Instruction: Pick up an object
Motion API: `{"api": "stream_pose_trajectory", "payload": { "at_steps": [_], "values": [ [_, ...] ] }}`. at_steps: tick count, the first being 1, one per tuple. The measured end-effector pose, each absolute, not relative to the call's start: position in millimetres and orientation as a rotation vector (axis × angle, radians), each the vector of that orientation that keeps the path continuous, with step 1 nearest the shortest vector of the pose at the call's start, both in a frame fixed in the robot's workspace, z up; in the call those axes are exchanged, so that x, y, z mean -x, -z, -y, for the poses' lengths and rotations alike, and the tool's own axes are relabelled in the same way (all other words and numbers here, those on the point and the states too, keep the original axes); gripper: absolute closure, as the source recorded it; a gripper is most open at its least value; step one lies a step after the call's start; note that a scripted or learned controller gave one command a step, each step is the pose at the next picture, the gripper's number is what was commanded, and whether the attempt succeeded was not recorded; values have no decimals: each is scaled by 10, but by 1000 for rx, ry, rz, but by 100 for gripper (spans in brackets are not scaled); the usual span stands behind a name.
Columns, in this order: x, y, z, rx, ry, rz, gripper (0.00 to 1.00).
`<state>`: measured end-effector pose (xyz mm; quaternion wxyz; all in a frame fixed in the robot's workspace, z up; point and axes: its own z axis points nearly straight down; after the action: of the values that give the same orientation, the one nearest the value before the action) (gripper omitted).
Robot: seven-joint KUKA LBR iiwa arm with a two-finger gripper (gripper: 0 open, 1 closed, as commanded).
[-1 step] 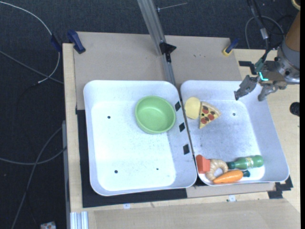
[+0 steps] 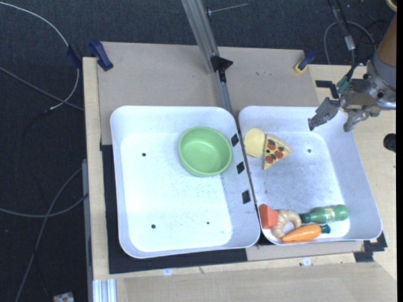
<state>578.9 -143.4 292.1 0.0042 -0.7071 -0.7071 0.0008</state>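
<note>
A carrot (image 2: 301,233), green bottle (image 2: 325,214) and other toys crowd the right bin's (image 2: 352,162) near corner, with a pizza slice (image 2: 275,151) farther back. The gripper (image 2: 337,119) hovers spread and unladen above the far edge, seemingly between attempts.

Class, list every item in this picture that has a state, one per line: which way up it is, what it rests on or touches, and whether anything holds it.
gripper: fingers open, holding nothing, above right bin's upper right corner
green bowl: upright, in left bin
pizza slice: flat, touching yellow piece
green bottle: on its side, in right bin
carrot: lying against near wall
</note>
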Motion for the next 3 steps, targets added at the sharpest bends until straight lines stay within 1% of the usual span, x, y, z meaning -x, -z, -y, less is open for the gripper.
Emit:
{"api": "stream_pose_trajectory", "payload": {
  "at_steps": [1,2,3],
  "values": [
    [-5720,-2298,1460,2212,-12,2209,0],
    [-5628,-1693,1403,2211,-12,2209,0],
    [-5678,-1101,1324,2209,-10,2211,0]
  ]
}}
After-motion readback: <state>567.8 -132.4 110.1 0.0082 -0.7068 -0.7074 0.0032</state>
